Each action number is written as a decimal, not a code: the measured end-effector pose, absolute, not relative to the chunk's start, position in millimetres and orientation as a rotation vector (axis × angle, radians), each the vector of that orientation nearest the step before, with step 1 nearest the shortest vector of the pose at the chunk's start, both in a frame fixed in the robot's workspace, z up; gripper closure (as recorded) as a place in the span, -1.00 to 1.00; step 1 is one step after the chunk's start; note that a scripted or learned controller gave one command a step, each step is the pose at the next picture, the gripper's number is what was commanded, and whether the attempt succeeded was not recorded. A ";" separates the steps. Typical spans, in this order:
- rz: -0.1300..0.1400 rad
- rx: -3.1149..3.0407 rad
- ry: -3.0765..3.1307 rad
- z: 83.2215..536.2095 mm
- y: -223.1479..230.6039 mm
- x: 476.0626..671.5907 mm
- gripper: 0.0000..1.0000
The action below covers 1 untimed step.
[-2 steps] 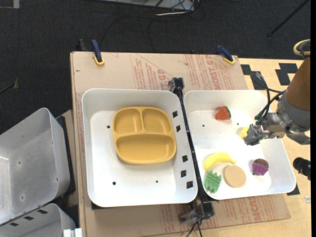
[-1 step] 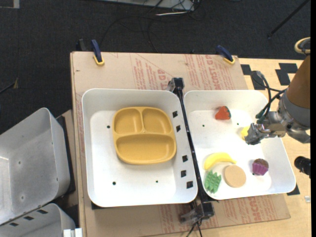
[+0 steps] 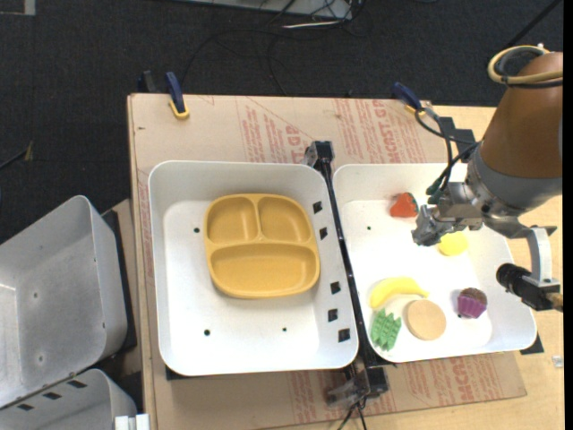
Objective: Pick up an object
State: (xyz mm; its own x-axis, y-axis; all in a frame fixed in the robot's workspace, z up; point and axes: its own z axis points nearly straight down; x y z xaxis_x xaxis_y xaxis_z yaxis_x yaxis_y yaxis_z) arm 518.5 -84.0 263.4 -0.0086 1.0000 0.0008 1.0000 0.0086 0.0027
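Camera view from above the bench: the arm reaches into the right bin (image 3: pixel 510 330), and the gripper (image 3: pixel 428 229) hangs low between a red piece (image 3: pixel 404 206) and a small yellow piece (image 3: pixel 453 244). I'd say this is the approach, before any grasp. Whether it is spread or pinched I cannot tell; nothing shows in it. Next it must settle over one piece. The yellow tray (image 3: pixel 262 245) sits in the left bin (image 3: pixel 179 330).

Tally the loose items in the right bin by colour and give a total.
Yellow: 2, banana and a round piece
Red: 1
Green: 1
Tan: 1, a disc
Purple: 1
Total: 6
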 end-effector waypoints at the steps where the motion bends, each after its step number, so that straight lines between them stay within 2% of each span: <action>1: 0.001 2.212 2.232 250.6 -31.7 536.5 1.00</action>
State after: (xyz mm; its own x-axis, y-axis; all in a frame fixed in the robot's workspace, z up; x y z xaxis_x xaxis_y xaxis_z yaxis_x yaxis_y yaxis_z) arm 536.5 -31.7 250.6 -0.0086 1.0000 0.0012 1.0000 0.0086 0.0000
